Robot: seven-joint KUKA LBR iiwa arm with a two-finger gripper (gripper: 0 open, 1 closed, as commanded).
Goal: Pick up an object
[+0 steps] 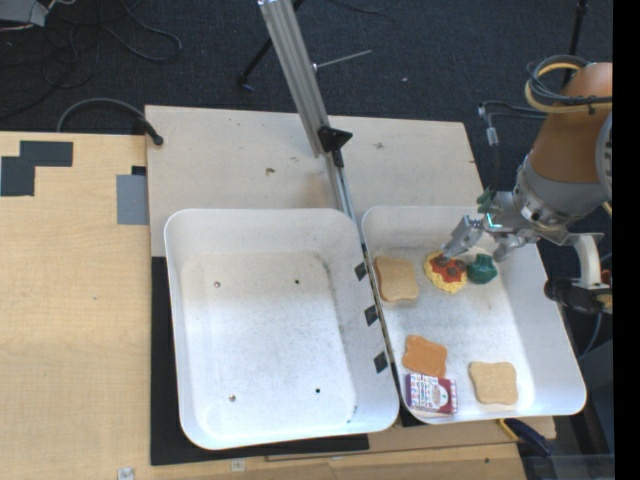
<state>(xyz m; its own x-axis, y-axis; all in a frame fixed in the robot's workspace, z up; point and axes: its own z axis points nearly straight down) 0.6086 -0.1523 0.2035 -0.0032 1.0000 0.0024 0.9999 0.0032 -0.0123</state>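
Where the claw [461, 253] reaches, the yellow toy [446, 274] lies just below.

- The right bin [560, 388] carries everything I could pick; it is shallow and white.
- A yellow lump with red patches [446, 274] lies in the bin's far half, about midway between its left and right edges.
- A dark green piece [483, 270] sits just beside the yellow lump, on the side toward the right edge.
- A tan bread slice [397, 280] lies flat against the left edge.
- An orange-brown slice [425, 354] lies flat in the near half, toward the left edge.
- A small red-and-white printed packet [431, 394] lies at the near left corner, just beside the orange-brown slice.
- A pale toast slice [494, 382] lies flat near the near edge, apart from the packet.
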